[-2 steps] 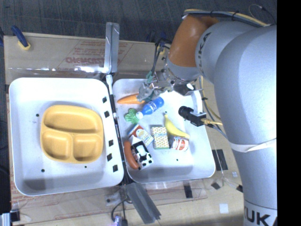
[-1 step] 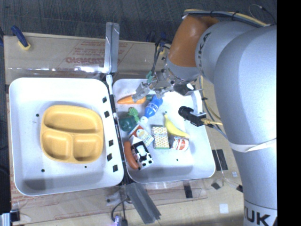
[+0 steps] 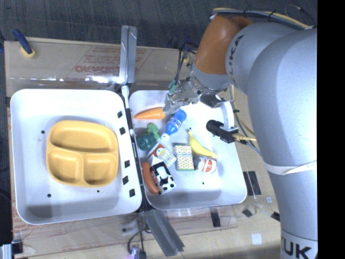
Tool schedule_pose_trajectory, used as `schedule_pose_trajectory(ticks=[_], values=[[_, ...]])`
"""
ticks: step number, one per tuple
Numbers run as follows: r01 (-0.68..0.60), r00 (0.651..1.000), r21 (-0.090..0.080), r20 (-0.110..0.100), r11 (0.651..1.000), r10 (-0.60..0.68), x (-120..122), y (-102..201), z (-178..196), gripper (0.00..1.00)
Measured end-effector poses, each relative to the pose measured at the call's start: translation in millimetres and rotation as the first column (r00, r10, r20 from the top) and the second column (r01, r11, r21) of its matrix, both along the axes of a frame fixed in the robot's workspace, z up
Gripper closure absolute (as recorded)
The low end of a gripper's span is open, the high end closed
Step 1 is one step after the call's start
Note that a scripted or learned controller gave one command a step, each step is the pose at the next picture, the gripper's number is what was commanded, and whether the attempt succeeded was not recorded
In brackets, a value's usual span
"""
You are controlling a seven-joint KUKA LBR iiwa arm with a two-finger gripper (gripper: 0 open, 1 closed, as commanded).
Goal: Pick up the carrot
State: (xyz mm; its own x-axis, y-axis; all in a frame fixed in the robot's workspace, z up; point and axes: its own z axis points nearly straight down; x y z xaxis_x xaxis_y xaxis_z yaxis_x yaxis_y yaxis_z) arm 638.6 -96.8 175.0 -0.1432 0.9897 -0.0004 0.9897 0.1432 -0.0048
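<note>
At the near end of the right bin [image 3: 229, 196] lie a red sausage-shaped toy [image 3: 149, 178] and a black-and-white cow-patterned piece [image 3: 163, 178]; just beyond them sit a checked packet [image 3: 184, 157], a small red-and-white can [image 3: 207, 165] and a banana [image 3: 199, 146]; further in come a green toy [image 3: 146, 140] and a blue bottle [image 3: 174, 122]. The left bin [image 3: 21, 144] holds a yellow divided plate [image 3: 83, 151]; it plays no part in this task.

The carrot [image 3: 149, 113] lies on its side at the far left of the right bin, close to the divider between the bins, its thick end pointing towards the blue bottle; it rests on the bin floor and looks untouched.

The step in hand appears to be the approach; the hand [image 3: 180, 99] hangs at the far end of the right bin, just beside the carrot's thick end and slightly beyond it; whether it is released or clenched I cannot tell, since the metalwork there is small and cluttered; nothing is seen between its parts.

The next move likely calls for a short shift left over the carrot's middle, jaws set across its width, then a straight descent; the blue bottle touching that end could be nudged.

The arm reaches in from the right, its grey bulk over the worktop [image 3: 81, 63], the orange band [image 3: 215, 45] above the wrist, wrist bent downward.
</note>
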Motion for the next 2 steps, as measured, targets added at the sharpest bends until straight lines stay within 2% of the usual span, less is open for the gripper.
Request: schedule_pose_trajectory(ticks=[1, 2], values=[[0.0, 1.0, 0.0, 0.0, 1.0, 0.0, 0.0, 0.0, 0.0, 0.0], [-0.039, 0.999, 0.001, -0.001, 0.999, 0.039, 14.8, 2.8, -85.2, 0.0]])
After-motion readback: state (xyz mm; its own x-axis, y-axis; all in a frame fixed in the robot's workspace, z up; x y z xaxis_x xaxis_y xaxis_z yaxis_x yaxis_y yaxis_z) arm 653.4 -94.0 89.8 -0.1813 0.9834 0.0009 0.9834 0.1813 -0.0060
